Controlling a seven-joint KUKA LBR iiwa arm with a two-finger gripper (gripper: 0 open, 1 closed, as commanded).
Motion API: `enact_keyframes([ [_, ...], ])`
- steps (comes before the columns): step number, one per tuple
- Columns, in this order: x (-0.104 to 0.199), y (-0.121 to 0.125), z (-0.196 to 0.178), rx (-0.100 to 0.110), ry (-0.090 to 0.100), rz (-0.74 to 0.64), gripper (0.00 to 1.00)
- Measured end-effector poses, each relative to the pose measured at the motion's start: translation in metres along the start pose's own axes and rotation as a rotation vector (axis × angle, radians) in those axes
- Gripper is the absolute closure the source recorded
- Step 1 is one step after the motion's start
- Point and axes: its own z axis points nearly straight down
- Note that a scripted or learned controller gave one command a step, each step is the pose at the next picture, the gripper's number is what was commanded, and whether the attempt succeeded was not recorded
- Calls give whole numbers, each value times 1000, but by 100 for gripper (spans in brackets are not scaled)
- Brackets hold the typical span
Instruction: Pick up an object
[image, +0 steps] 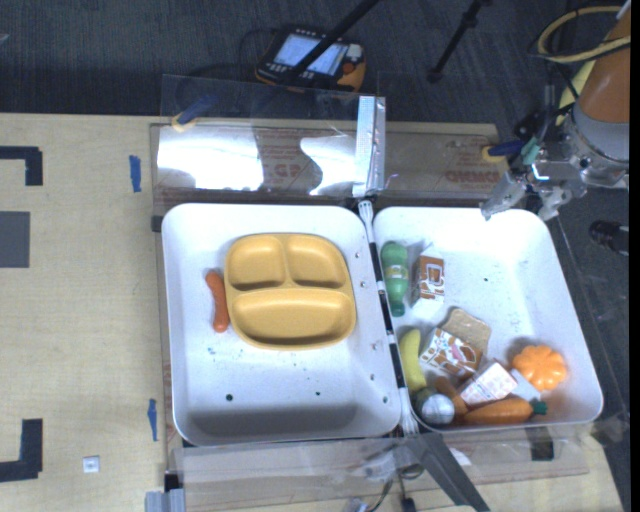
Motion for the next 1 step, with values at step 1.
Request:
enact_keyframes([
  [1,54,-30,110,-1,-1,123,0],
])
